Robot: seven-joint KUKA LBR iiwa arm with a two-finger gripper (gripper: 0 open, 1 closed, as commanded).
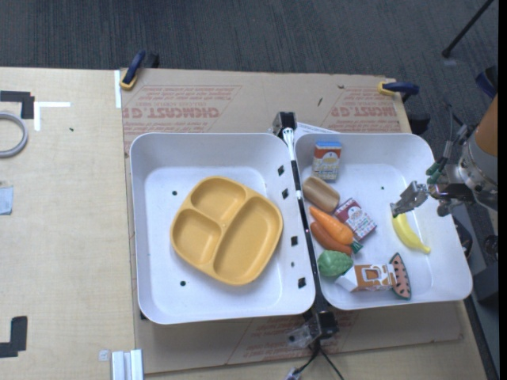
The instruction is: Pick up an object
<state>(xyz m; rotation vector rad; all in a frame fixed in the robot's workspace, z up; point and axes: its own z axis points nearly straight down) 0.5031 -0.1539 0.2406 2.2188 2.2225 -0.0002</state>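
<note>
The right bin point(372, 153) holds several toy foods. A yellow banana point(411, 233) lies near its right wall. A watermelon slice point(401, 276) and an orange carton point(372, 277) sit at the front. An orange carrot point(331, 229), a green vegetable point(334, 264), a red box point(356, 218), a brown bun point(321, 191) and a small carton point(327, 158) line the left side. My gripper point(426, 203) hangs just above and behind the banana, open, with nothing between its fingers.
The left bin point(158, 172) bears a yellow divided plate point(227, 229). The arm point(479, 172) reaches in over the right bin's right wall. Black clips join the two bins along the middle divider point(295, 204).
</note>
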